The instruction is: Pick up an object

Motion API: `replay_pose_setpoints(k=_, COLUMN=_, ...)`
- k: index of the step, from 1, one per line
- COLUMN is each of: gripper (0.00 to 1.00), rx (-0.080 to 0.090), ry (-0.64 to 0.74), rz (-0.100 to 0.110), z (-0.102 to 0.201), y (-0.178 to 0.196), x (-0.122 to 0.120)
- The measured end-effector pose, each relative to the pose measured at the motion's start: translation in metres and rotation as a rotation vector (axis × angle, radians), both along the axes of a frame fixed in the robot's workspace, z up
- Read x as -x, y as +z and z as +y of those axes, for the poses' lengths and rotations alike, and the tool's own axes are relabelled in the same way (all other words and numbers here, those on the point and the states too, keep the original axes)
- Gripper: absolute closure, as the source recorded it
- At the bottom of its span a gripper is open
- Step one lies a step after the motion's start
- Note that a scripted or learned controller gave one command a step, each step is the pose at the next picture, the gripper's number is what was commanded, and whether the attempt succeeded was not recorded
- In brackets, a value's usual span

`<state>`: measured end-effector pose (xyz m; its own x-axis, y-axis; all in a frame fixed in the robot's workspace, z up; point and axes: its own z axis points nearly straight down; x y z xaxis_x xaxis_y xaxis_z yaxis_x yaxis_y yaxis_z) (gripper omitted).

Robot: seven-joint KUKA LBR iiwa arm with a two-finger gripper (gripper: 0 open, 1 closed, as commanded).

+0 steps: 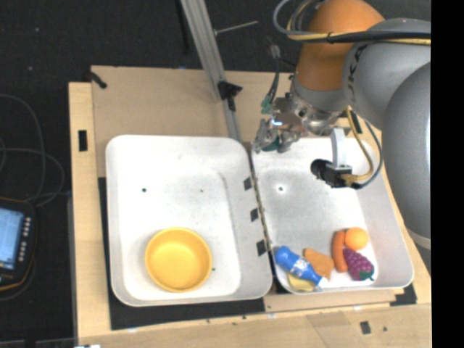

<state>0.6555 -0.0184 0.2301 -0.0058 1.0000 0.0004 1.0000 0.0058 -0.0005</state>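
Progress looks nil so far, judging by how things lie: nothing is lifted. Arm point(391, 85) hangs over the right bin point(319, 201), its gripper point(272, 140) at that bin's far left corner; whether it is apart or together, I cannot tell. Yellow bowl point(178, 259) sits well apart, down-left. Blue bottle point(296, 264), carrot point(319, 262), grapes point(359, 262) and orange point(355, 238) cluster well below it.

Yellow bowl point(178, 259): sitting upright in left bin's near part.
Toy food: blue bottle point(296, 262), orange point(355, 238), purple grapes point(359, 263) lying clustered in right bin's near corner.
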Motion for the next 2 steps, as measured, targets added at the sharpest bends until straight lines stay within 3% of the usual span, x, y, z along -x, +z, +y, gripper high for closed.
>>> replay_pose_setpoints(k=2, gripper=1.00, rx=-0.001, ry=0.001, rz=0.002, z=0.095, y=0.001, x=0.015)
